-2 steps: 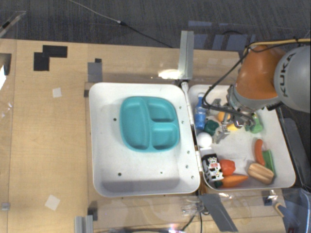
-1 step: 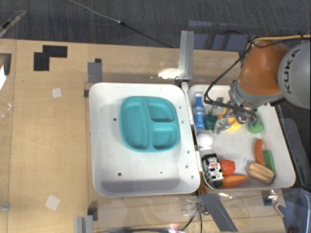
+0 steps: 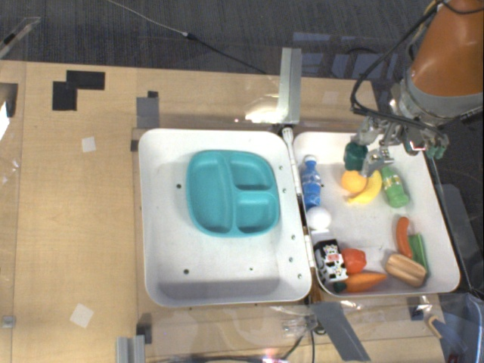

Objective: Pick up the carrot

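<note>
The carrot (image 3: 366, 281) is an orange tapered piece lying flat along the front wall of the right bin (image 3: 435, 203), between a black-and-white toy (image 3: 328, 261) and a bread roll (image 3: 405, 269). My gripper (image 3: 376, 147) hangs over the far part of that bin, above a dark green cup (image 3: 354, 156) and a yellow banana (image 3: 362, 187). It is well away from the carrot, which lies free toward the near side.
The right bin also holds a red tomato (image 3: 354, 259), a blue bottle (image 3: 310, 181), a white ball (image 3: 319, 218), a light green bottle (image 3: 394, 188), a red chili (image 3: 403, 234) and a green pod (image 3: 418, 249). A teal divided plate (image 3: 232, 191) lies in the left bin (image 3: 162, 225).
</note>
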`<state>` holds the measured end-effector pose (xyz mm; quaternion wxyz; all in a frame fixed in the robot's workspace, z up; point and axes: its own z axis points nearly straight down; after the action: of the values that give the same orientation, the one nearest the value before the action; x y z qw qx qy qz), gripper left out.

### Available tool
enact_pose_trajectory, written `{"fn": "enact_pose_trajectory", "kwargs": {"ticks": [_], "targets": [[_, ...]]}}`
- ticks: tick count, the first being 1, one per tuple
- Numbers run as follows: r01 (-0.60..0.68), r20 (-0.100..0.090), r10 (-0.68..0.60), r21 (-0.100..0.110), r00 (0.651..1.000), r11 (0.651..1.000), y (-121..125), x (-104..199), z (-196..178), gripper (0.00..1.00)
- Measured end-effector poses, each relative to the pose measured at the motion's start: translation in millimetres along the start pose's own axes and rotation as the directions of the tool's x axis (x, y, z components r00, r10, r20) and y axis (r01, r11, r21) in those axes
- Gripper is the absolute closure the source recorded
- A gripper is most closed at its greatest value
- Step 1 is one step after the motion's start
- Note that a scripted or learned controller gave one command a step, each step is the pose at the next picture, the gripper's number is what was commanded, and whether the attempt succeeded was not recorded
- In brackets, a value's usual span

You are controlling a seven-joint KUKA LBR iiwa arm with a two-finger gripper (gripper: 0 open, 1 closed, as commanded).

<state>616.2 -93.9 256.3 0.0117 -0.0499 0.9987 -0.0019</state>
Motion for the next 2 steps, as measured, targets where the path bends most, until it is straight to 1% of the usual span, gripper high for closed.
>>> {"fn": "enact_pose_trajectory", "kwargs": {"ticks": [1,2], "targets": [[0.036,-0.007,-0.036,0.007,0.999,0.999,2.6,66.1,152.4,1.00],[0.106,-0.004,-0.106,0.004,0.994,0.994,-76.3,49.2,54.1,1.00]]}}
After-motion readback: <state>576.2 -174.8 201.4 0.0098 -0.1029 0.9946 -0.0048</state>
